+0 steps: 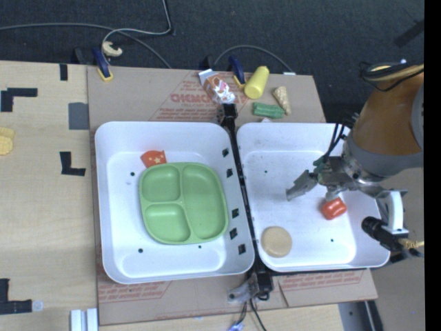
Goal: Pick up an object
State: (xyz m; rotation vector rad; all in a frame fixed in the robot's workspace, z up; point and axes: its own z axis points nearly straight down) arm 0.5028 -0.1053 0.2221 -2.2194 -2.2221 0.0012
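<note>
Red plastic object (333, 208), small and blocky, lies on the floor of the right bin (275, 138), toward its right side. Gripper (318, 193) hangs low over that bin, reaching in from the right below the grey wrist and orange band of the arm (386, 126). One finger (299, 185) sticks out to the left, well clear of the red object; the other sits just beside the object's upper edge. Jaws read as spread, nothing between them. Tan round disc (276, 241) rests near the bin's front edge, apart from the gripper. Left bin (110, 143) holds a green divided tray (183, 203) with a small orange piece (154, 158) just behind it. Likely step: lining up on the red object before closing. Risks from here: the object looks off to one side of the finger gap, so closing now could catch only a corner and flick it away, or close on air. A descent slightly off could press a fingertip onto the object's top and pin it instead of straddling it. Smooth bin floor would let it slide toward the right wall, where the fingers have less room.
</note>
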